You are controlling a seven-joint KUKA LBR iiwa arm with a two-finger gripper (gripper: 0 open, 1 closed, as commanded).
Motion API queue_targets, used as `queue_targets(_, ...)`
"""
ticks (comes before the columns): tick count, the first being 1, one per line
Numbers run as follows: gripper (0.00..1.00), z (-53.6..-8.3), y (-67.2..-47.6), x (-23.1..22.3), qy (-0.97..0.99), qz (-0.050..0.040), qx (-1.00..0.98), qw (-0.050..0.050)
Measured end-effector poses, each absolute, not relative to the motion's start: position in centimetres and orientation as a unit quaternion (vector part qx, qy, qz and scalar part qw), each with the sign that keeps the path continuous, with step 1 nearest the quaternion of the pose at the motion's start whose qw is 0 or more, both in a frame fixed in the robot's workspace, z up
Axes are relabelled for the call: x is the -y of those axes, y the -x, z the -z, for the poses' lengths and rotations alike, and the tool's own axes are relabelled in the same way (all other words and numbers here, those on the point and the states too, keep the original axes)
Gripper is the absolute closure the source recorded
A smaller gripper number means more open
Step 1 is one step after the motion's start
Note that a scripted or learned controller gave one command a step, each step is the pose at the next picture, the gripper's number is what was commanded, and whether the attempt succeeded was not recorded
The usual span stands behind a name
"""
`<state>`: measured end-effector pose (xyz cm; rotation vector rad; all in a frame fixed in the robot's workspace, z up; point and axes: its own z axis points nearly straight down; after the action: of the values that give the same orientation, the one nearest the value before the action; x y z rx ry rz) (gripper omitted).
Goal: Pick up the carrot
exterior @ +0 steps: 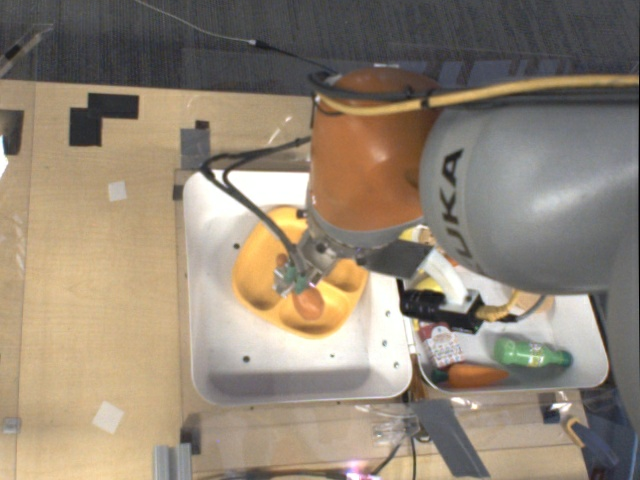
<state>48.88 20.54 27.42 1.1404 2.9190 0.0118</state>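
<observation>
The carrot (478,375), orange and tapered, lies along the front wall of the right bin (590,368). My gripper (296,279) hangs over the left bin (215,268), well to the carrot's left. It sits just above a big yellow rounded object (255,273) with a small orange round piece (311,304) resting on it. The grey arm and its orange band hide the back of both bins.
In the right bin a green bottle (531,354) lies just behind the carrot, and a small red-and-white package (443,347) lies at the carrot's left end. The wooden bench (90,298) stretches to the left of the bins.
</observation>
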Motion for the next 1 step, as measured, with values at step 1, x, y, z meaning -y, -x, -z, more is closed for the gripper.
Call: queue_targets(1,1.00,-15.81,-59.21,-20.10,-0.345,0.0007,-0.939,-0.001)
